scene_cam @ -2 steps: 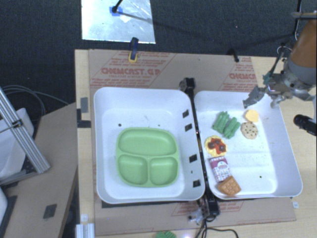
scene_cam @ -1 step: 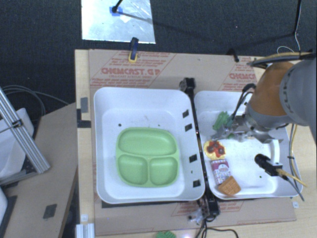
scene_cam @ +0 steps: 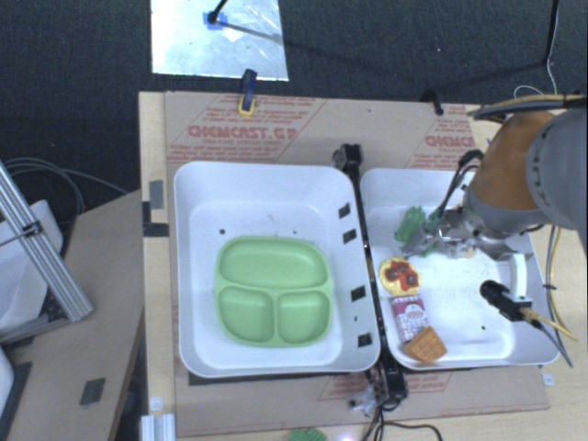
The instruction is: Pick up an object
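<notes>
The arm [scene_cam: 514, 173] reaches in from the right over the right bin [scene_cam: 459, 306], and its bulk cuts off that bin's far right corner. The gripper [scene_cam: 432, 237] sits low in the far left part of this bin. It is a small tangle of metal, and whether it is open or closed cannot be made out. A crumpled green object [scene_cam: 410, 220] lies just to its left, touching it or nearly so, and nothing shows that it is gripped. What the green object is stays hard to say.

Nearer along the bin's left wall lie three more things in a row:
- a round yellow item with red on top [scene_cam: 399, 275]
- a red and white packet [scene_cam: 411, 316], its print too small to read
- a tan waffle-like square [scene_cam: 425, 344] by the near rim

The left bin [scene_cam: 197, 246] holds a pale green divided plate [scene_cam: 273, 289], lying flat
</notes>
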`<action>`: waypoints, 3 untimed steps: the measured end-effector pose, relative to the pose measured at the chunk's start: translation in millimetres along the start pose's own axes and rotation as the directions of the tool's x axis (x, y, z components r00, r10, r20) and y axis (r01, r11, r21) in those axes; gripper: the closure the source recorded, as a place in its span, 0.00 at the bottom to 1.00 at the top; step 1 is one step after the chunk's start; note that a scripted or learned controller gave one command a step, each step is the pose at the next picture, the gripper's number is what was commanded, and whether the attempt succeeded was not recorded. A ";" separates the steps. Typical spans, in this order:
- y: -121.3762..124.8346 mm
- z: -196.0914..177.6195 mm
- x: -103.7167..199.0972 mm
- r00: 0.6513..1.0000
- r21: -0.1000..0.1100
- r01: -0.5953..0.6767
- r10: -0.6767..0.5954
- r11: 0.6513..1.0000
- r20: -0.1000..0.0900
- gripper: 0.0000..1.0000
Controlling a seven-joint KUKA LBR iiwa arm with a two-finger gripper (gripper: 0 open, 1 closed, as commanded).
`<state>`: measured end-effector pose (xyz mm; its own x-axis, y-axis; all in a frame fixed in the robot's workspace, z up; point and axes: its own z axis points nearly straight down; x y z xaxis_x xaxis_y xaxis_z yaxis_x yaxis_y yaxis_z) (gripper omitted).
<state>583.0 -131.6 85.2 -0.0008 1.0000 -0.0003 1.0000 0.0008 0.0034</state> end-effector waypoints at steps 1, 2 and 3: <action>11.2 0.1 5.6 1.000 -0.001 0.004 -0.004 1.000 0.000 0.00; 11.5 -10.7 5.1 1.000 -0.002 0.003 -0.003 1.000 0.000 1.00; 11.4 -10.4 5.2 1.000 -0.002 0.004 -0.004 1.000 0.000 0.00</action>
<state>594.4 -126.4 95.6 -0.0043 1.0000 0.0000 1.0000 0.0043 0.0050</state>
